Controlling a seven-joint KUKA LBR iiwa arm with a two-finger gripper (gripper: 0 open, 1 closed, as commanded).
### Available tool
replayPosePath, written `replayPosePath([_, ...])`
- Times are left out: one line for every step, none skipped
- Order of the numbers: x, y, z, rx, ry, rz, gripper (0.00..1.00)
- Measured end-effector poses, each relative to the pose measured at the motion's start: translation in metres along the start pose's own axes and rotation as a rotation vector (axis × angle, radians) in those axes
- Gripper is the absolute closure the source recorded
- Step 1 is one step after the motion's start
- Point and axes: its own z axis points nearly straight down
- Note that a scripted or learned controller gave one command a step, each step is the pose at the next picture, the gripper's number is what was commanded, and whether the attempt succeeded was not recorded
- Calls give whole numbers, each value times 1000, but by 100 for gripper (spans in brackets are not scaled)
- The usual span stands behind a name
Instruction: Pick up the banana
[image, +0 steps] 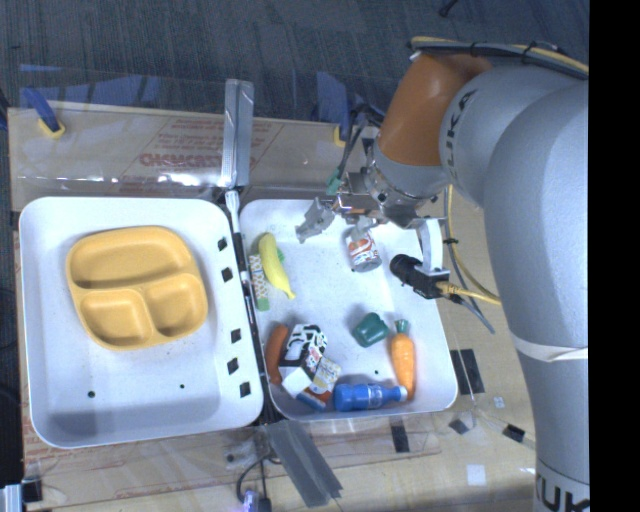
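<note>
Hovering over the right bin, the gripper hangs with fingers apart and empty, up-right of the banana lying by the left wall; a descent risks snagging the green-tipped stick touching it, or clipping that wall

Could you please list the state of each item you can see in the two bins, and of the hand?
banana: lying flat by the right bin's left wall, not grasped.
yellow tray: right side up in the left bin, compartments bare.
carrot: lying flat, green top pointing away.
blue bottle: lying on its side.
small can: tipped over below the hand.
hand: above the right bin, holding nothing visible.
</note>
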Motion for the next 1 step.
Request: replayPosePath([-1, 17, 95, -19, -8, -69, 0])
